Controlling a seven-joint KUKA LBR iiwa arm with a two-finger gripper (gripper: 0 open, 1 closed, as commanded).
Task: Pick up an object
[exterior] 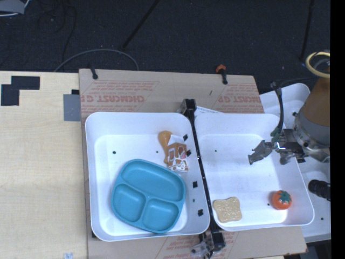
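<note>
From the camera fixed above the counter [38,161], two shallow white bins sit side by side on a cardboard sheet [161,93], split by a black divider.

The arm [319,112] comes in from 3 o'clock, its orange band showing above the wrist. The gripper [257,156] hangs over the right bin [237,125], toward that bin's 3 o'clock wall. One dark finger [260,151] points out toward 9 o'clock over the white floor; the rest of the fingers blur into the wrist hardware, so I cannot tell how far they are spread. Nothing can be seen between them, and they touch none of the bin's objects.

In the right bin, a small orange tomato-like toy [281,199] with a green top lies at about 5 o'clock, near the right wall, well below the gripper. A tan, toast-like flat piece [227,210] lies at about 7 o'clock, against the bin's near rim. The two are well apart from each other.

In the left bin [99,128], a blue divided plate [147,196] with three compartments fills the 6 o'clock half, tilted a little. At its 1 o'clock edge lies a small brown-and-white patterned packet [177,157], and just above that, at 11 o'clock of the packet, an orange-brown piece [165,139] whose kind I cannot make out.
</note>
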